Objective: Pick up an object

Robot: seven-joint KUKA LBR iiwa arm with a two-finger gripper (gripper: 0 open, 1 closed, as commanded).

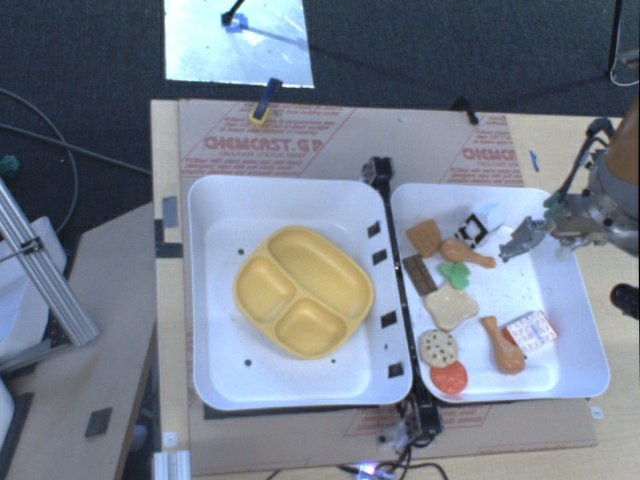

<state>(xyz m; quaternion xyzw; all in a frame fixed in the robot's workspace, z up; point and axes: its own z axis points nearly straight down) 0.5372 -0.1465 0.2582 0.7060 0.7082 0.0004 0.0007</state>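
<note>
Drumstick lies just left of the jaws, which seem parted, gripping nothing.

Bare floor along the right bin's right half; toy foods crowding its left side.

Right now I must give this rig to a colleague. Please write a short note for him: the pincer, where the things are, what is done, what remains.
Pincer: over the right bin, near its upper right, holding nothing.
Right bin: toy food on its floor, including a cookie, a tomato slice, a drumstick and a bread slice.
Left bin: holds a yellow divided plate.
Done: no object picked up yet.
Left: lower onto one item, grip it, lift.
</note>
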